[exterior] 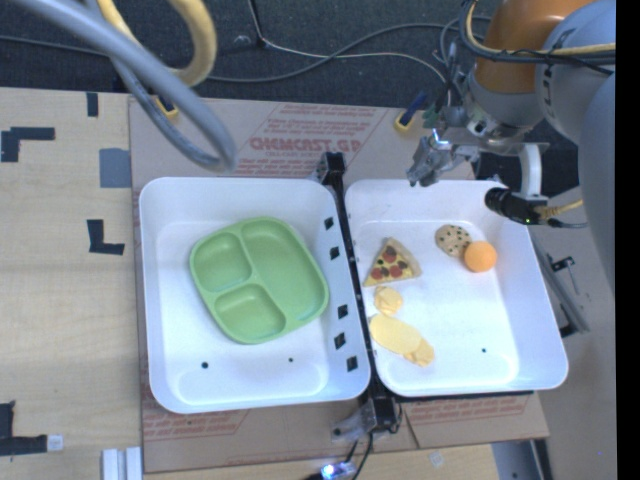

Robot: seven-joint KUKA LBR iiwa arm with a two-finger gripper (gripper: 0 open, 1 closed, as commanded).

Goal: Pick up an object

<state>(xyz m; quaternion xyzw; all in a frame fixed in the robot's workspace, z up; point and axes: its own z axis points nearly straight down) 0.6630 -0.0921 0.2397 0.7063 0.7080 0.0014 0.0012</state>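
In the right bin (520,363) lie a pizza slice (391,263), a cookie (453,239), a small orange ball (481,257) and two yellow pieces: a small one (388,301) and a longer one (403,338). My gripper (428,168) hangs over the far rim of the right bin, up and left of the cookie, apart from all the objects. Nothing shows between its fingers. The grey arm with its orange band (530,13) comes in from the upper right.
The left bin (165,268) holds a green divided plate (258,278). A black divider (340,258) runs between the bins. A grey hose (150,63) and a yellow hose (195,18) cross the upper left. Cables lie behind the bins.
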